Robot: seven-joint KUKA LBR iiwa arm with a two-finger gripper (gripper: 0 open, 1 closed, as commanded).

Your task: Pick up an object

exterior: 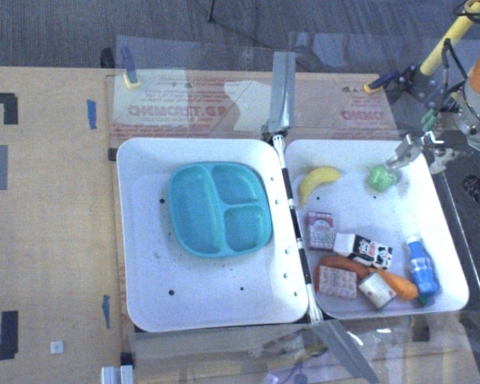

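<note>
My gripper [420,155] hangs over the far right corner of the right bin [448,222], its two fingers spread apart with nothing between them. A small green object [381,178] lies just left of and below the left finger [399,158], apart from it. Also in this bin are a yellow banana [318,181], a small pink box [321,230], a white and black carton [369,250], an orange carrot [394,280], a blue bottle [421,268], a red-patterned packet [337,282] and a tan block [376,292].
The left bin [144,278] holds a teal divided plate [221,209]. A metal divider post [282,94] rises between the bins at the back. Cables and a yellow hose [448,42] crowd the upper right by the arm.
</note>
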